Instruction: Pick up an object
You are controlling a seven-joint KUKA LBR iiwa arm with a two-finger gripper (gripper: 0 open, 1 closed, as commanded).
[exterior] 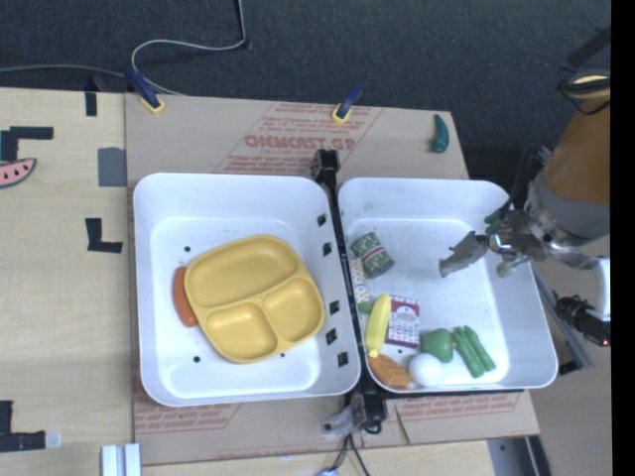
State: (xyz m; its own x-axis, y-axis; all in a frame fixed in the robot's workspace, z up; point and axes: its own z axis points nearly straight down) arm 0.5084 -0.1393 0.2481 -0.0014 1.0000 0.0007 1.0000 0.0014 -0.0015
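The gripper (474,253) hangs over the right part of the right bin (417,194), reaching in from the right. Its fingers stand spread apart, one finger (458,259) pointing left and down toward the bin floor, and nothing sits between them. The arm (580,181) behind it is cut off at the right edge, so its upper links cannot be read.

No single object is assigned; the candidates all lie left of and nearer than the gripper. The closest is a small green patterned packet (371,253), to the left, near the divider between the bins. Nearer along the same side lie a yellow banana (378,323), its long axis running near to far, and a small red and white carton (403,322) touching it on the right. At the near wall sit an orange item (391,371), a white egg (429,369), a green round piece (437,343) and a green ridged vegetable (473,351), its long axis slanting from far-left to near-right. These near items crowd together; their contact points are hard to make out.

Judgement: the coming move calls for travel left and toward the near side, then descent. The green ridged vegetable lies most apart from its neighbours.

The left bin (159,296) holds a yellow divided tray (254,297), which partly hides an orange-red item (184,297) at its left edge. The bins rest on the worktop (60,266).
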